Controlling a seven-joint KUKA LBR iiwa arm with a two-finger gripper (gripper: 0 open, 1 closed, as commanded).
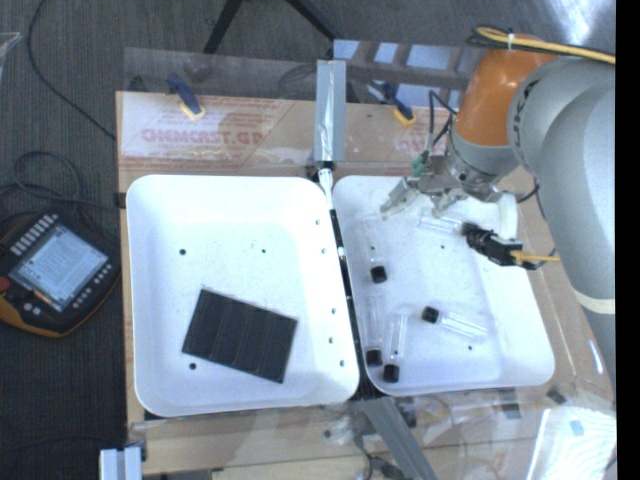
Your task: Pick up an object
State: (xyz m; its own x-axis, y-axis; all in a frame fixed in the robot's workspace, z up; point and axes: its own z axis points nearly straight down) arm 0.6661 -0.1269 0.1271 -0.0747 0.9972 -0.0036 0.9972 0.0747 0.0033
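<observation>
My gripper (pixel 417 201) hangs over the far end of the right bin (pixel 520 368). Its two fingers are spread apart and nothing shows between them. Several clear tubes with black caps lie in this bin. One small cap (pixel 378 273) lies near the left wall, well in front of the gripper. A capped tube (pixel 452 320) lies at mid-bin. Two more tubes (pixel 392 353) rest by the near left corner. Another clear tube (pixel 440 226) lies just in front of the fingers. A flat black ribbed panel (pixel 240 335) lies in the left bin (pixel 160 208).
A grey metal post (pixel 329 108) stands behind the seam between the bins. Blue clamps (pixel 185 96) hold the board at the back. A handheld control pendant (pixel 55 268) lies on the floor to the left.
</observation>
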